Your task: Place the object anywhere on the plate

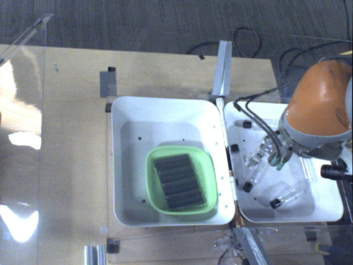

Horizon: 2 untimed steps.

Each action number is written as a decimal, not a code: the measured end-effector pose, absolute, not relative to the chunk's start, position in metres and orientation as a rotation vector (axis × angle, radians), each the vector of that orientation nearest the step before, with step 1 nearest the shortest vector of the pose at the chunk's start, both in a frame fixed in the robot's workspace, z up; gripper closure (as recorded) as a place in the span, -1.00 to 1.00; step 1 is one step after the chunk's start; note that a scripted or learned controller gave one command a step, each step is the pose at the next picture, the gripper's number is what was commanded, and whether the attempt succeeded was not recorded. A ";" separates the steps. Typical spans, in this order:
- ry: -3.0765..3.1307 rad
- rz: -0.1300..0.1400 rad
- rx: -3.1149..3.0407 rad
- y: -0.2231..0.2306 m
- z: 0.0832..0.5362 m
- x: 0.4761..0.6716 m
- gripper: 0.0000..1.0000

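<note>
Dark ridged object [177,181] is already seen lying on the green plate [154,200] in the left bin [124,148] — placement judged done. End effector [270,153] is seen over the right bin [325,211]; its state cannot be told. Next — retreat only.

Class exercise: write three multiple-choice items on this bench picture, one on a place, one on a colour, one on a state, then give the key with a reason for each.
1. Where is the green plate?
A. left bin
B. right bin
C. bare bench

2. What colour is the ridged block on the plate?
A. white
B. dark grey
C. orange

3. How does the block lie?
A. flat on the plate
B. propped against the bin wall
C. hanging over the plate's rim

Key: 1 A, the plate sits inside the left bin. 2 B, its ridges look dark grey. 3 A, it rests flat within the rim.
</note>
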<state>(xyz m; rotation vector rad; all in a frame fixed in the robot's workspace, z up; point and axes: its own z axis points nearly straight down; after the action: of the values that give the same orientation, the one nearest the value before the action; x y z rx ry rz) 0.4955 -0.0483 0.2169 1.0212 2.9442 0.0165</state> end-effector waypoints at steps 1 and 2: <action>3.005 0.005 0.889 -0.027 0.186 0.489 1.00; 3.004 0.005 0.890 -0.027 0.186 0.489 -1.00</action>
<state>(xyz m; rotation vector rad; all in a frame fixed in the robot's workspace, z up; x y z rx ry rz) 0.4895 -0.0272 0.1857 0.8899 3.0043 0.0051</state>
